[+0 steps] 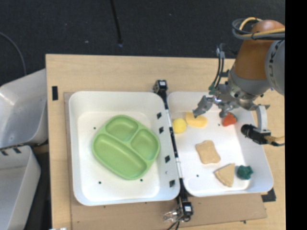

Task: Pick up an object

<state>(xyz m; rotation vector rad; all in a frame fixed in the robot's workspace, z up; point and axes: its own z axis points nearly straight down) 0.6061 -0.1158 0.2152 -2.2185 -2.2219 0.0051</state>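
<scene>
Target candidate: the pale yellow banana-like toy in the right bin, near that bin's far left part, with a yellow ball just beside it toward the divider.

Handling (judgement): looks like small moulded play food, so light, stiff, smooth and somewhat slippery; not fragile. Best taken across its narrow middle, since the tapered ends would likely squirt out.

Gripper hangs above the far end of the right bin. The fingers stand apart, with nothing between them. The left one reaches down to the toy's far left end, touching or just above it (cannot tell which); the other points toward a red piece to the toy's right.

Toy's bulk lies under and slightly nearer the camera than the gap.
</scene>
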